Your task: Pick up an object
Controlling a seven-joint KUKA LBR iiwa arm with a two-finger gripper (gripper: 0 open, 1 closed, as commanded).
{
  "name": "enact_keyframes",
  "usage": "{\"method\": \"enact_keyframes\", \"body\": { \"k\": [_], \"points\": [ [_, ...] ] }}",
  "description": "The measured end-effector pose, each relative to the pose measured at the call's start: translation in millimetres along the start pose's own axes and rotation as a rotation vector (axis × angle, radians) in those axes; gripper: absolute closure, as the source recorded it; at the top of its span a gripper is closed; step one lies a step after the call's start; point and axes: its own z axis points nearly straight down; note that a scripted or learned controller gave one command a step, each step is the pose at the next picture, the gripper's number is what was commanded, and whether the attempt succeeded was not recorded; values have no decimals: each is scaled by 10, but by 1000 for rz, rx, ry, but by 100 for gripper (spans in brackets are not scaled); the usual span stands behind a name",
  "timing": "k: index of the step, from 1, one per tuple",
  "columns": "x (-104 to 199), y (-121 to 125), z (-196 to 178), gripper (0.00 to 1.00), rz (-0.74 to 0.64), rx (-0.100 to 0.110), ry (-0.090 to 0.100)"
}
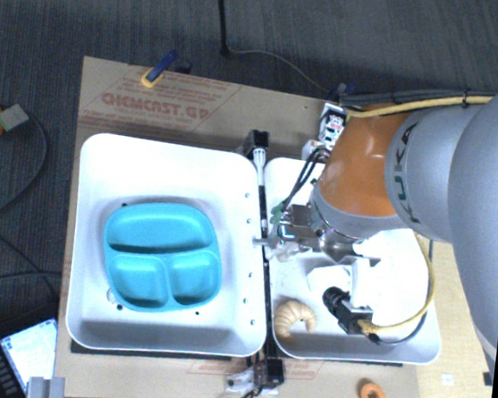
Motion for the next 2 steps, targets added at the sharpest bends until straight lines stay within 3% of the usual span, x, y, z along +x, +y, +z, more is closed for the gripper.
{"method": "enact_keyframes", "body": {
  "k": [1, 2],
  "points": [
    [30, -413, 1, 100, 3, 0, 0],
    [-494, -420, 0, 100, 3, -1, -1]
  ]
}}
